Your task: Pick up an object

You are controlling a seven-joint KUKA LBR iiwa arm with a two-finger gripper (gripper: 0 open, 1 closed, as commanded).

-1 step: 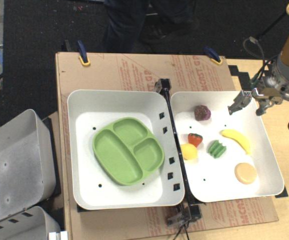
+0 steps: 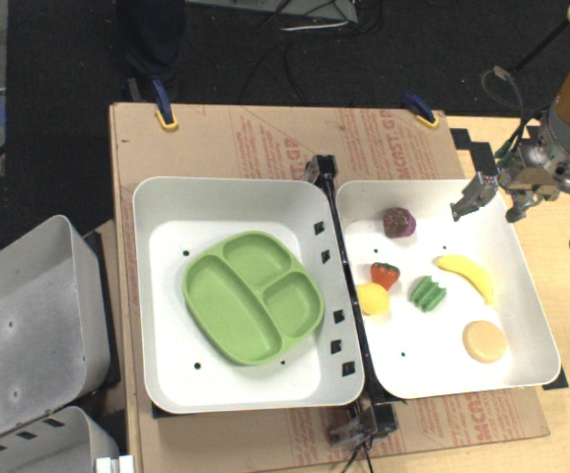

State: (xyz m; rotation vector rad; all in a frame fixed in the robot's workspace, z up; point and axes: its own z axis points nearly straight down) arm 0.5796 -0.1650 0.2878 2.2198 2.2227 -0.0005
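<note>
A green divided plate (image 2: 253,297) with three compartments lies tilted in the left white bin (image 2: 157,264), which sits just beside the right white bin (image 2: 536,338) on a brown board (image 2: 265,141) printed with red lettering. A strip of black clips (image 2: 336,294) runs along the seam where the two bins meet. Two blue-and-yellow clamps (image 2: 165,106) grip the board's far edge, one near each corner. Another white tub (image 2: 29,323) stands at the lower left, off the board. Dark cables (image 2: 334,13) trail across the black floor beyond.
</note>
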